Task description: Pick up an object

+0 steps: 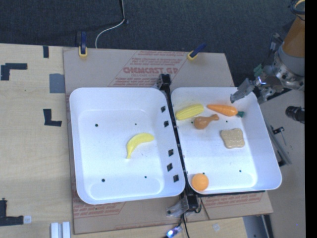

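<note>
We see the grey two-finger pincer, its spread unclear, poised at right above the orange plastic carrot in the right white bin; we advise descending astride its midsection.

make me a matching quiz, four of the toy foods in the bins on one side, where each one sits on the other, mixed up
Things:
1. banana
2. orange ball
3. carrot
4. corn cob

Places:
A. right bin, far edge, nearest the gripper
B. left bin, near its middle
C. right bin, against the divider at the far end
D. right bin, near corner by the divider

Pairs: 1-B, 2-D, 3-A, 4-C
</note>
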### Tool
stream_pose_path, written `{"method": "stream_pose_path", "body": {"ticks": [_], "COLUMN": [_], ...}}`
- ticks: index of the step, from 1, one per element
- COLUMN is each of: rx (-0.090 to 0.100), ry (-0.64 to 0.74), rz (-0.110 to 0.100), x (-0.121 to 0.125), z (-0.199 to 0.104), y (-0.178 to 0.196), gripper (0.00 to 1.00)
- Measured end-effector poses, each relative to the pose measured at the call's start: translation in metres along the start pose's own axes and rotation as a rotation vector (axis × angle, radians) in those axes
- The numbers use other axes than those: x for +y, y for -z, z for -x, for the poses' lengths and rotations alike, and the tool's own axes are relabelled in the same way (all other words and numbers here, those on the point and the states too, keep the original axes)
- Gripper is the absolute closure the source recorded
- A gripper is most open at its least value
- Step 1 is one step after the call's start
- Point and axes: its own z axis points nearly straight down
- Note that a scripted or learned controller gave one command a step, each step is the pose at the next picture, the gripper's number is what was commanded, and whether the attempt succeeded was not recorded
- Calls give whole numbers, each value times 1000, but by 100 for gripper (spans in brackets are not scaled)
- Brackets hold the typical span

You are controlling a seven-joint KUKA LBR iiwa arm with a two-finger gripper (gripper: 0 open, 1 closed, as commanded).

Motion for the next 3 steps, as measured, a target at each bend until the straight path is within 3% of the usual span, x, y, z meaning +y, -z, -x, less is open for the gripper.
{"method": "stream_pose_path", "body": {"ticks": [1, 2, 3], "rx": [1, 1, -1], "ry": [-3, -8, 2], "rz": [-8, -6, 1], "x": [-22, -138, -61], "z": [17, 26, 24], "y": [-80, -49, -127], "gripper": [0, 0, 0]}}
